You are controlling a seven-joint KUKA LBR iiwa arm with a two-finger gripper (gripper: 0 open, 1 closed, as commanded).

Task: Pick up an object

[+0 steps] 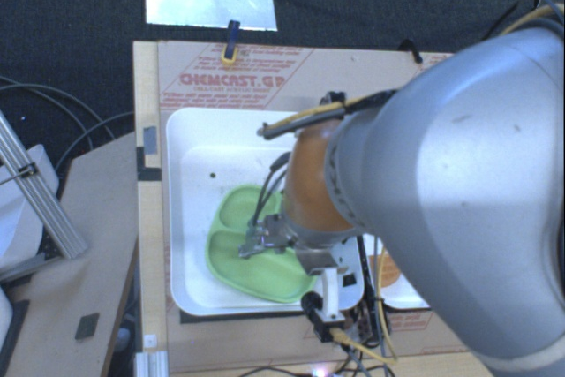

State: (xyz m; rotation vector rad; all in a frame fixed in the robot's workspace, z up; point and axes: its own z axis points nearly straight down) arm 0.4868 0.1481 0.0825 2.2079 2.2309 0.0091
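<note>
While the big grey arm fills the right half of the frame, its orange band and wrist hang low over the left white bin, in the lower centre of the picture. The gripper appears as a small dark metal cluster sitting right over a green divided plate, which lies flat on the bin floor toward its lower right corner. I cannot tell how the jaws stand: they are too small and too tangled with the wrist hardware to read, and nothing shows plainly between them. The plate looks to be resting in the bin, not lifted.

Judging from this, the step in hand is the descent or the closing at the plate, with the lift not yet done. The next move calls for a firm pinch on something graspable, most likely the plate's raised rim or divider, since a flat plate offers little else; then a straight rise clear of the bin wall. An orange-brown object peeks out in the right bin, mostly hidden by the arm.
</note>
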